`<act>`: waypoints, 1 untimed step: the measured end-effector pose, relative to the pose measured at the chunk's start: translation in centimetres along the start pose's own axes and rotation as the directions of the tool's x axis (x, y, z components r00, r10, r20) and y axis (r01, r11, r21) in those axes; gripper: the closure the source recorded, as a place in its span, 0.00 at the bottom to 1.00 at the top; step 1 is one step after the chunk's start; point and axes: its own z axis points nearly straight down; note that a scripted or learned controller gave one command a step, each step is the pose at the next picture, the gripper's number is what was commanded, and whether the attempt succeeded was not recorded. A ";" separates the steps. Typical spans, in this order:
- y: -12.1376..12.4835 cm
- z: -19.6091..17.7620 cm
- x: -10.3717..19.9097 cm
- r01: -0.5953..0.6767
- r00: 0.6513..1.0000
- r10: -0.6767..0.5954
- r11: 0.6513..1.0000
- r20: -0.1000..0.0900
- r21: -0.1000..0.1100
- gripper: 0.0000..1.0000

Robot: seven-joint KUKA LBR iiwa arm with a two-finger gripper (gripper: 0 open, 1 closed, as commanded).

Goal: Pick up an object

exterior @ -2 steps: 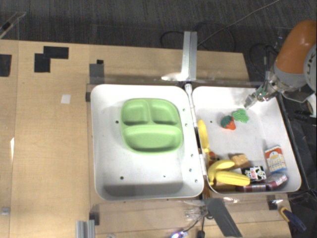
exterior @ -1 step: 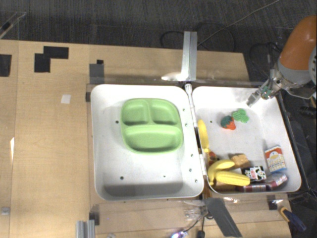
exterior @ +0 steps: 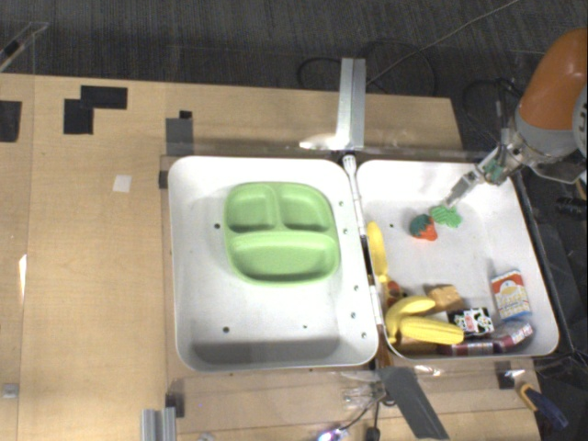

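Observation:
A small toy with an orange body and a green leafy top lies in the upper middle of the right bin. My gripper reaches in from the right at a slant. Its tip hangs just above and to the right of the toy's green end. Nothing shows as held by it. The arm's orange band sits at the upper right.
The left bin holds a green divided plate. Along the right bin's left wall lies a yellow banana. Its front holds more yellow toy fruit, a tan block, a small black-and-white box and a red-and-white carton.

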 end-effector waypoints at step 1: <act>0.0 1.6 0.1 -0.390 0.921 0.390 0.921 -0.002 0.004 0.00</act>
